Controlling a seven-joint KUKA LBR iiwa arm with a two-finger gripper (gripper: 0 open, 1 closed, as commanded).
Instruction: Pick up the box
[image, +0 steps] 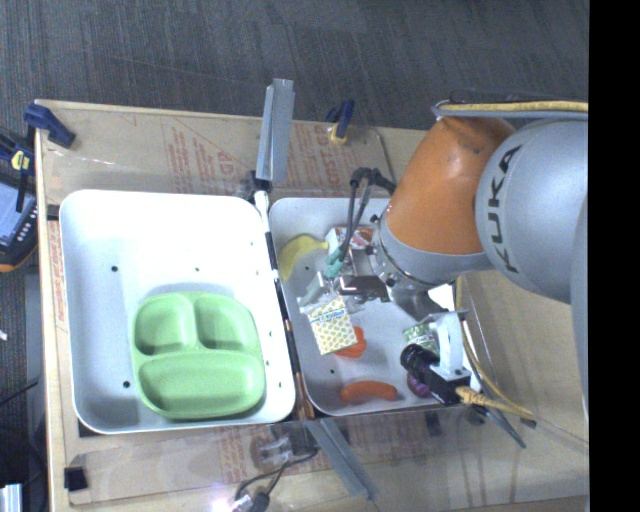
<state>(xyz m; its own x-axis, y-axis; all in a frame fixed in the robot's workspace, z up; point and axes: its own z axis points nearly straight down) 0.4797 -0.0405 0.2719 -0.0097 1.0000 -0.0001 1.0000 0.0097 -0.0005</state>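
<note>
Crowding right bin's (300, 385) left wall: box (331, 327), arm (480, 200) overhead.

You are looking at what seems a robotics lab: a plywood bench (180, 150) on grey carpet (150, 50), blue clamps (48, 122) at its far edge, two white bins (90, 250), and a KUKA arm (520, 200).
</note>
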